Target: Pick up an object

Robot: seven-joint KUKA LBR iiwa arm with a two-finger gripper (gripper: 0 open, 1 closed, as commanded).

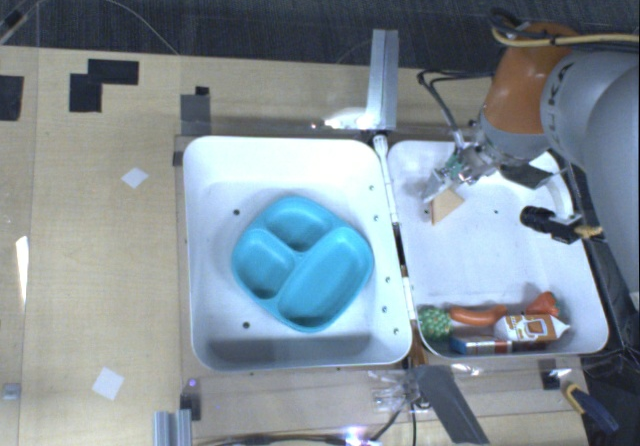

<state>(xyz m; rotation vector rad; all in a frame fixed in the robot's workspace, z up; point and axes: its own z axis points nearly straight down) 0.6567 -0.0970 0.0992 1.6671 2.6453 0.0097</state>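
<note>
Two white bins sit side by side on a pale wooden bench (90, 264), with dark carpet beyond its far edge and black patches at its far left. We see a glossy blue plate (302, 262) with three rounded compartments in the left bin (200, 234). Along the near wall of the right bin (500, 264) lie a green piece (433, 321), an orange sausage shape (480, 315) and a small labelled bottle (528, 330). The gripper (455, 172) hangs over that bin's far left corner, and a tan wedge-shaped block (445, 206) lies just below it. We cannot tell whether the fingers are open or closed, nor whether they touch the block.
</note>
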